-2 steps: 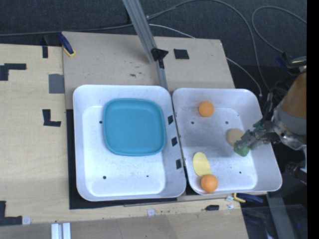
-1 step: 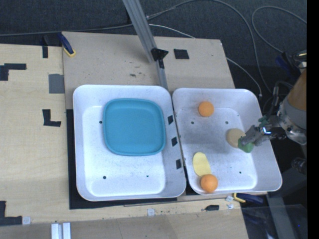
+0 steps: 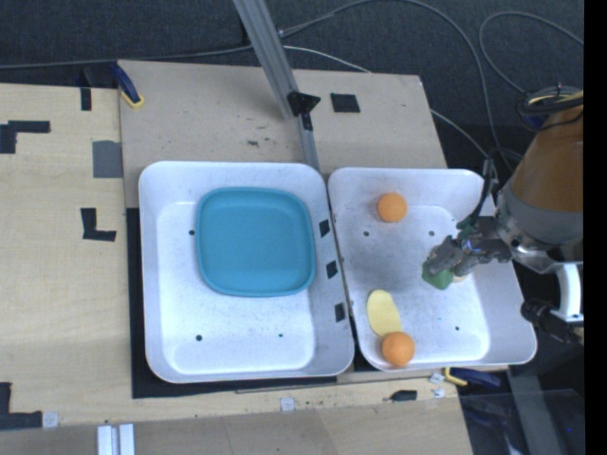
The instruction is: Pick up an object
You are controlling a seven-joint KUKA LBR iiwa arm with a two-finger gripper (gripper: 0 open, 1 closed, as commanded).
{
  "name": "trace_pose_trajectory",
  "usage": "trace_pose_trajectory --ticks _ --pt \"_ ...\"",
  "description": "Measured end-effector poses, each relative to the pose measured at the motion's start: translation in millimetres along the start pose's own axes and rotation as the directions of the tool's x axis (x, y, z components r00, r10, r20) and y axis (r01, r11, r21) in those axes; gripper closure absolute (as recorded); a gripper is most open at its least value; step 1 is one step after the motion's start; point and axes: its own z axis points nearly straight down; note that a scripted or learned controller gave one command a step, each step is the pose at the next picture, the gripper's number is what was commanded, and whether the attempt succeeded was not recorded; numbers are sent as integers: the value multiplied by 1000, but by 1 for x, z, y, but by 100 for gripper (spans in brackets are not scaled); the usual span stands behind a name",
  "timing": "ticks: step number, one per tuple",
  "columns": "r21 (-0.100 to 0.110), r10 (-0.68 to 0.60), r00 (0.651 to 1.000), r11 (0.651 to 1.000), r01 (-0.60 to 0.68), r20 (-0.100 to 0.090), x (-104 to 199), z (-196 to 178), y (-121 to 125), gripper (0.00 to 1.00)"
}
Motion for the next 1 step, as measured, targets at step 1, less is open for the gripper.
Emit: trace_pose_trajectory --ticks 1 --pt "1 -1 1000 1000 1 0 59 -9 4 100"
